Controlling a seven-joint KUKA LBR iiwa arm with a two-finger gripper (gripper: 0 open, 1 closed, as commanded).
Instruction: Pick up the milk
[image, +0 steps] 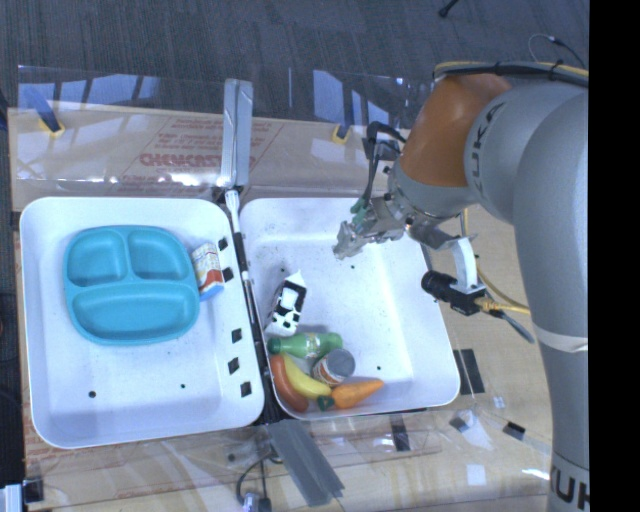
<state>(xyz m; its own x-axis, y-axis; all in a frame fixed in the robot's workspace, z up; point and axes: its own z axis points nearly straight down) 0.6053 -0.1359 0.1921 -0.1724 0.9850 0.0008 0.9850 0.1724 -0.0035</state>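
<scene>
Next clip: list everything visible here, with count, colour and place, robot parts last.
Bins: two, white, side by side on the bench.
Tray: one, blue, three compartments, left bin.
Can: one, small, red and white label, left bin, at the tray's right edge.
Milk: one, black-and-white carton, right bin near its left wall.
Bottle: one, green, right bin, below the milk.
Banana: one, yellow, right bin, front left corner.
Tin: one, grey, beside the banana.
Carrot: one, orange, right bin front.
Arm: one, grey with orange band, from the right.
Gripper: one, over the right bin's rear.
</scene>
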